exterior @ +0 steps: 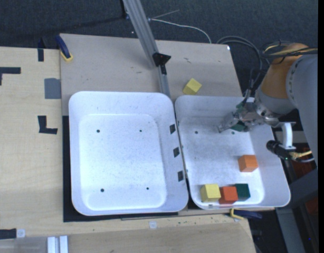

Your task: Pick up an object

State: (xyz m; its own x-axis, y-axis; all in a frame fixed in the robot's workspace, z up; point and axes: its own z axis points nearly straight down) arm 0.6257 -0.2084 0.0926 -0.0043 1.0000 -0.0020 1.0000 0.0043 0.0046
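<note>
the claw (229, 125) hangs over the right bin (204, 141), apart from the orange block (248, 163); i cannot tell if it is clenched.

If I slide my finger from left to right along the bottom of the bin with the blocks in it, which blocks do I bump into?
Yellow block → red-orange block → green block, all in a row by the near wall of the right bin.
</note>
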